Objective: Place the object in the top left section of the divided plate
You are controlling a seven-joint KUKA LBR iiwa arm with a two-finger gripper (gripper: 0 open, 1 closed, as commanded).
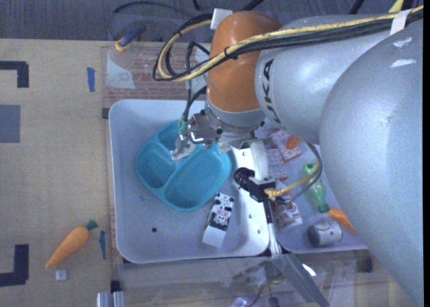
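A blue divided plate (181, 178) lies tilted in the left white bin (127, 185). My gripper (183, 146) hangs low over the plate's upper part, near the ridge between its sections. The grey arm and its orange band (235, 64) cover the plate's upper right rim. A small greenish bit (181, 125) shows beside the gripper, too small to identify. Whether anything is held is hidden by the wrist.
A cow-patterned carton (218, 219) lies in the left bin below the plate. A toy carrot (67, 246) rests on the bench left of the bin. The right bin holds a green bottle (316, 191), a grey can (324, 233) and printed packets (285, 148).
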